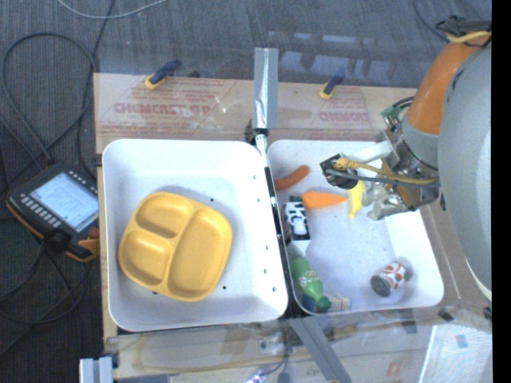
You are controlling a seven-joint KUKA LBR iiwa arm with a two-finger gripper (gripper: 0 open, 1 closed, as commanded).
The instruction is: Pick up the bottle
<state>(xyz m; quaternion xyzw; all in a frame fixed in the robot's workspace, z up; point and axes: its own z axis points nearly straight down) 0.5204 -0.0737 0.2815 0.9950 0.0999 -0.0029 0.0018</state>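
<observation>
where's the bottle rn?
The green bottle lies in the right bin, at its near-left corner, below the black-and-white box and left of the can.

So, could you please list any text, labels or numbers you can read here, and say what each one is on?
Nothing reads clearly.
Red print on the board behind the bins: mirrored and too blurred to read.
Pendant screen: too small.
Bottle label: unreadable.
Can: red-and-white pattern, no legible words.
Black-and-white item: markings illegible.
</observation>
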